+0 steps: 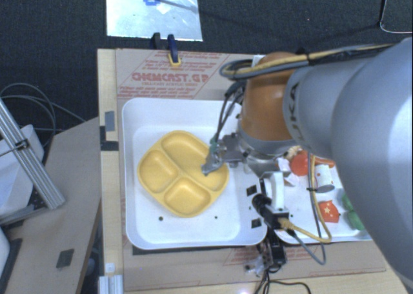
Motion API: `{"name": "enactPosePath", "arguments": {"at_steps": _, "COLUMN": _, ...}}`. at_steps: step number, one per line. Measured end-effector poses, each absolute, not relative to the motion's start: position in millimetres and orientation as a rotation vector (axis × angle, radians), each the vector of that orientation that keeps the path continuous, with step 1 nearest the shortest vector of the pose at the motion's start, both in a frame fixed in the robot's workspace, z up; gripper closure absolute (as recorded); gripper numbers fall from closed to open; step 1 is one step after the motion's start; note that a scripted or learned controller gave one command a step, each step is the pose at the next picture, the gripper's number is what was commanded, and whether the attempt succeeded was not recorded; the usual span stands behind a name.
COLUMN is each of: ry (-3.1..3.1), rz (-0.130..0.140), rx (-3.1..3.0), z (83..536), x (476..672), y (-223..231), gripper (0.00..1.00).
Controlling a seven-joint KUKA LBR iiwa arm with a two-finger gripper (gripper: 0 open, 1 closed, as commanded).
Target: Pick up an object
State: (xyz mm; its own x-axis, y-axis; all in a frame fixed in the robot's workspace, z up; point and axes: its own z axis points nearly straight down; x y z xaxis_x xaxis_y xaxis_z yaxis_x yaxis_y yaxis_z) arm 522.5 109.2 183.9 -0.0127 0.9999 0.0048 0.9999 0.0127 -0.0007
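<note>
Yellow plastic divided plate (182, 171), with three shallow compartments, lies flat in the left white bin (148, 231), filling much of the bin's middle and sitting nearer its 3 o'clock wall than its 9 o'clock wall. The two-finger gripper (211, 162) is low over the plate's 3 o'clock edge, its grey metal tip touching or nearly touching the rim there; whether the fingers are apart or together cannot be told, since the wrist hides most of them, and nothing is seen clamped between them. Above the gripper sits the orange band (268, 102) of the grey arm (361, 138), which comes in from 3 o'clock and covers most of the right white bin (293, 205). In that right bin, at 3 o'clock of the gripper, small red and orange objects (303, 165) and a green one (353, 216) peek out beside the arm; their shapes are too hidden to name. Black and yellow cables (284, 225) trail from the wrist toward 6 o'clock. At 12 o'clock of the bins lies a brown cardboard sheet with red lettering (171, 75), held by a blue and yellow clamp (173, 51), and beyond it a shiny silver square panel (155, 2) on the dark floor.
</note>
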Motion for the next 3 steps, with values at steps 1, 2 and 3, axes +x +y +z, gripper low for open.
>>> {"name": "enactPosePath", "arguments": {"at_steps": 1, "ry": -2.213, "rz": 0.006, "rx": -2.231, "z": 184, "x": 485.2, "y": 16, "gripper": 0.0}}
{"name": "enactPosePath", "arguments": {"at_steps": 2, "ry": -2.223, "rz": -0.001, "rx": -2.22, "z": 184, "x": 486.7, "y": 23, "gripper": 0.0}}
{"name": "enactPosePath", "arguments": {"at_steps": 3, "ry": -2.238, "rz": -0.024, "rx": -2.229, "z": 413, "x": 559.6, "y": -10, "gripper": 0.0}}
